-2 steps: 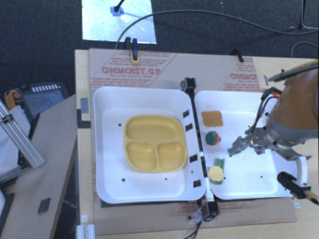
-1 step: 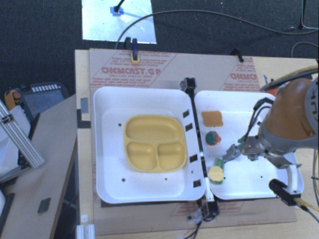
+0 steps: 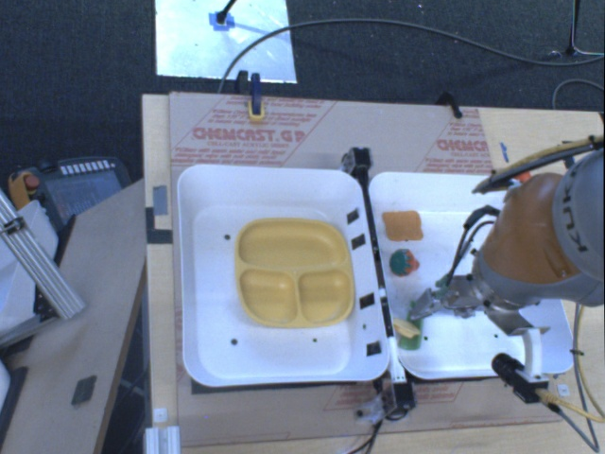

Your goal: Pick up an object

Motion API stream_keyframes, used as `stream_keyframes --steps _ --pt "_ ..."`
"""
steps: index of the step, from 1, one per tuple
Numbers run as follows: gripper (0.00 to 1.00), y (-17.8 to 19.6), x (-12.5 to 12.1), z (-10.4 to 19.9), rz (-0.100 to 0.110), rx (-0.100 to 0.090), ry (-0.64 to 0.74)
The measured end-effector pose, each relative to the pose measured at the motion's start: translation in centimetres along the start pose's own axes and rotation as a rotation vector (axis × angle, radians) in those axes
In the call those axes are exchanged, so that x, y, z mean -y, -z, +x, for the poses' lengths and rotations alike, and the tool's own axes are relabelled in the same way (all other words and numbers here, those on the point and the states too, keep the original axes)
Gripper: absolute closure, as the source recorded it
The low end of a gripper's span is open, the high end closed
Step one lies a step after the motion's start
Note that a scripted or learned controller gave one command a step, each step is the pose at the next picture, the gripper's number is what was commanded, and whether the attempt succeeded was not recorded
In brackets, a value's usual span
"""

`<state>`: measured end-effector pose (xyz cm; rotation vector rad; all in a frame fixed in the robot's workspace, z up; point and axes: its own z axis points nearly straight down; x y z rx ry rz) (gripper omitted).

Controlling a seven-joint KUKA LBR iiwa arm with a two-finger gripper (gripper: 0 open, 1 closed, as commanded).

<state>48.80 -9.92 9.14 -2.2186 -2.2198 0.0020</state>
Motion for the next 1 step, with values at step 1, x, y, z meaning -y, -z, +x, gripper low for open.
stream_keyframes --steps 1 --pt "1.00 1.27 -0.13 -0.04 -0.005 0.001 0.001"
